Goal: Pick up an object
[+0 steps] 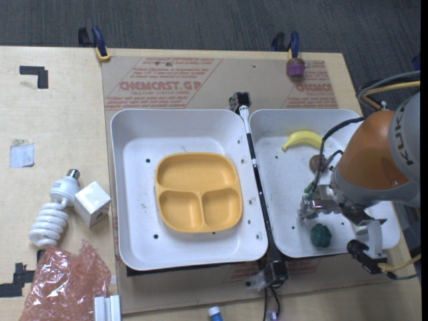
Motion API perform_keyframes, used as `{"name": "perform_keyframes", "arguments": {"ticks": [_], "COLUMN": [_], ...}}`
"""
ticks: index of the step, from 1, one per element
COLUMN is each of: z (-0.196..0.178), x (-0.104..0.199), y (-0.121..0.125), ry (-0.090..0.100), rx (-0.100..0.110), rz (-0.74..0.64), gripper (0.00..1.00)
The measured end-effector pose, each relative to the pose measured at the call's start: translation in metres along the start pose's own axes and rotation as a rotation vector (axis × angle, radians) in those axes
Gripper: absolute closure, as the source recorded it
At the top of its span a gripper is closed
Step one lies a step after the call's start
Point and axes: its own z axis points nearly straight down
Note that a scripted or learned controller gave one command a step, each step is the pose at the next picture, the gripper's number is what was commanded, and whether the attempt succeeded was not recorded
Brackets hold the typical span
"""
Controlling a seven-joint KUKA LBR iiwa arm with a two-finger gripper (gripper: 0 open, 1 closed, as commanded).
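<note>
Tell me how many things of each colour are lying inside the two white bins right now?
Yellow: 2, the divided tray in the left bin and the banana in the right bin.
Green: 1, the small green object in the right bin, just below the gripper.
Brown: 1, a small round thing, partly hidden by the arm.
Total: 4

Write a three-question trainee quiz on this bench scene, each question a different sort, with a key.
1. True or false: the yellow tray lies in the left bin.
2. Which thing lies nearest the gripper in the right bin? A) banana B) green object C) light bulb
3. Fill in: the white cube sits beside the ____ on the bench.

Key: 1 true. 2 B. 3 light bulb.
</note>
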Motion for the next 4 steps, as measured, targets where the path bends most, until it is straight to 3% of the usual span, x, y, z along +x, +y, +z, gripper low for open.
{"name": "perform_keyframes", "arguments": {"ticks": [1,2,3,4], "z": [0.000,0.000,0.000,0.000], "x": [0.013,-0.006,-0.005,-0.018], "y": [0.062,0.011,0.057,0.009], "ry": [-0.001,0.000,-0.001,0.000], "rx": [-0.002,0.000,-0.002,0.000], "rz": [-0.001,0.001,-0.001,0.001], "gripper": [0.00,0.00,0.00,0.00]}}
